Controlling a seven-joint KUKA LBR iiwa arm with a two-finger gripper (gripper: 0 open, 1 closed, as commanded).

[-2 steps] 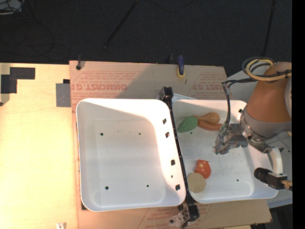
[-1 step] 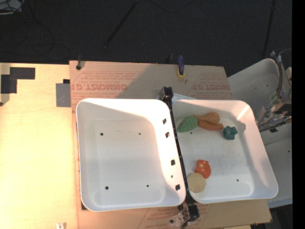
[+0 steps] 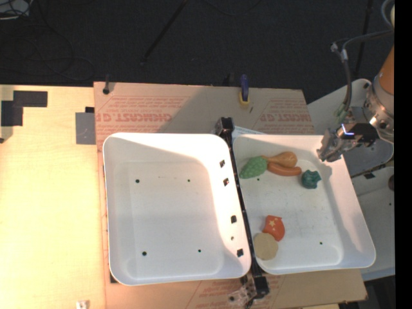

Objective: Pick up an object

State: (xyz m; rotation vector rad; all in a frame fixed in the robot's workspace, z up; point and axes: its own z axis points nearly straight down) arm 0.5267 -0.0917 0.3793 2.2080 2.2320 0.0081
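Candidate objects all sit in the right bin (image 3: 360, 237), below and left of the gripper (image 3: 329, 148). Nearest: a small dark-green lumpy piece (image 3: 311, 179), roughly round, no clear long axis, just below-left of the fingertips and apart from them. Further left: an orange sausage-like piece (image 3: 284, 168), long axis near horizontal, rounded ends, smooth and glossy like plastic; a paler orange-tan rounded piece (image 3: 284, 158) touches its upper side. Left of those, touching or nearly so: a light-green bumpy oval (image 3: 254, 167), long axis tilted, upper end toward the gripper, lower end toward the divider between the bins. Well below the gripper: a red chunk (image 3: 274, 226) with small pale specks, squat; a flat tan disc (image 3: 265, 246) sits right against its lower-left edge.

Gripper hangs over the right bin's upper-right rim, nothing between the fingers; can't tell whether they're apart or together, too small and dark.

Both bins are shallow white plastic with rounded corners; left bin (image 3: 116, 205) is far left of the gripper. Brown cardboard (image 3: 161, 111) under both.
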